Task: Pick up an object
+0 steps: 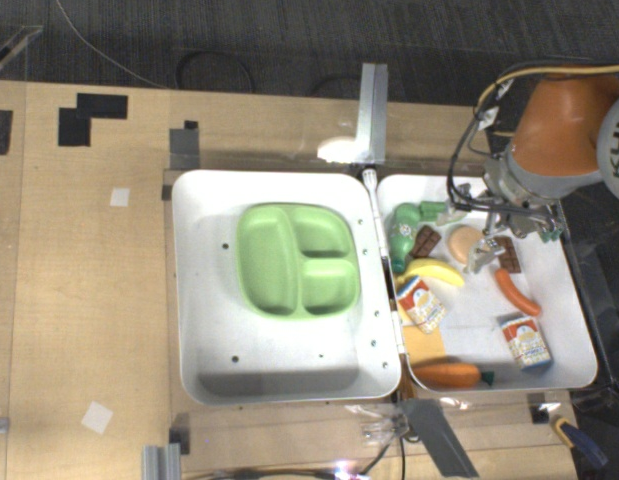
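1. Two white bins side by side: left bin [204,368] bearing a green divided tray [294,258], right bin [569,363] bearing all the loose toy food, so choose the pick from the right.
2. Nearest, against the front wall: an orange carrot [449,373]. Poor first choice, being tight to the wall.
3. Just behind: a small carton [527,340] standing apart, and a red, white and blue packet [421,303] overlapping a flat yellow slab [422,346]. Printed labels on both carton and packet, too small to read.
4. Mid-bin: a red-orange sausage [517,293] lying aslant, and a yellow banana [435,273] touching the packet.
5. Farther back: gripper [486,251] low over the clutter, between a round tan bun [464,240] and a dark brown bar [508,256]. Cannot tell whether clenched or released; nothing seen held.
6. Likely target: bun or brown bar, whichever sits squarely beneath. Centre over one item alone, descend straight, close gently, lift slowly, and avoid nudging the neighbours.
7. Farthest in the bin: a green vegetable [404,223] beside another brown piece [424,240].
8. Beyond, on the arm [559,128]: dark lettering cut off at the edge, seemingly starting "KU".
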Controlling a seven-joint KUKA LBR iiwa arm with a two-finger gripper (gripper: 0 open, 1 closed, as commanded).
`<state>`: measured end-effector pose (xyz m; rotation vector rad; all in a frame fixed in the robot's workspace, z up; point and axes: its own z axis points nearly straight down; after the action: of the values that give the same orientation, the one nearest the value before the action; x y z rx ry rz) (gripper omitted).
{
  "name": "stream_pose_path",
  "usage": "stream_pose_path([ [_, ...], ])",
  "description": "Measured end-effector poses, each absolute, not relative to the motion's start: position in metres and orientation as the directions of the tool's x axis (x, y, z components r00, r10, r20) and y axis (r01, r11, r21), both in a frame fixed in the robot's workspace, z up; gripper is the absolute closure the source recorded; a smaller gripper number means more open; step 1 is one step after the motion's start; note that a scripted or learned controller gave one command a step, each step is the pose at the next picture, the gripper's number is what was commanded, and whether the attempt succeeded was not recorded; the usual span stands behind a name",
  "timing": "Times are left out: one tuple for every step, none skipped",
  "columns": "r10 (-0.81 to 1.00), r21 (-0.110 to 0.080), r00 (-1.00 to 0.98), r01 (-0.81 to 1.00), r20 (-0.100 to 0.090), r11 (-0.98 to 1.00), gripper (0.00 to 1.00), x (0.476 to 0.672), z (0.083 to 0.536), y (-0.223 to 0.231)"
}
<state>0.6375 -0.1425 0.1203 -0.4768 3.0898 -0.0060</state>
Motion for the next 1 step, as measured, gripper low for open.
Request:
stream_pose_path([
  [-0.196, -0.005, -0.981, -0.196, -0.015, 0.981, 0.0, 0.5577, 0.0902, -0.1425],
])
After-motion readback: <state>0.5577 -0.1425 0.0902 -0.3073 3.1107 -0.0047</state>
